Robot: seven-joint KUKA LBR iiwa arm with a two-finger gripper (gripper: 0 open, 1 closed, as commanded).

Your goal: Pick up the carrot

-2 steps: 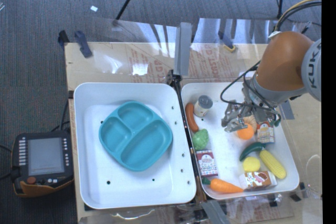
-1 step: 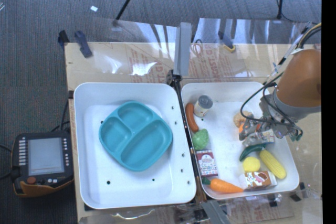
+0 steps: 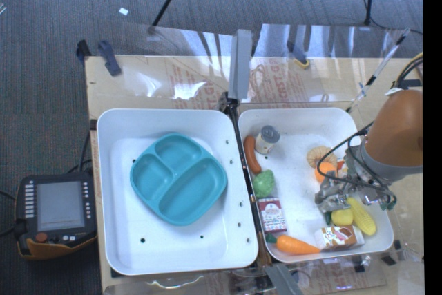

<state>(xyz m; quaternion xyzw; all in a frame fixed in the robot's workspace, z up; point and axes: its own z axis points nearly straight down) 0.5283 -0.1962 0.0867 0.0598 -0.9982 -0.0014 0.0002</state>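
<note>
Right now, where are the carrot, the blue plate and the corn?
carrot [image 3: 298, 244], camera view, middle of its orange body.
blue plate [image 3: 153, 200], camera view, its lower-left rim.
corn [image 3: 363, 216], camera view, middle of the yellow cob.

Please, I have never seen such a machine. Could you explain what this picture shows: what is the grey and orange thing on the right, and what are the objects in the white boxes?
One camera looks down on a bench with two white bins. The grey and orange thing is a robot arm; its gripper hangs low over the right bin. That bin has toy food: a carrot at the near edge, corn, broccoli, a sausage, a small jar. The left bin has a blue divided plate. I cannot tell whether the gripper holds anything.
</note>
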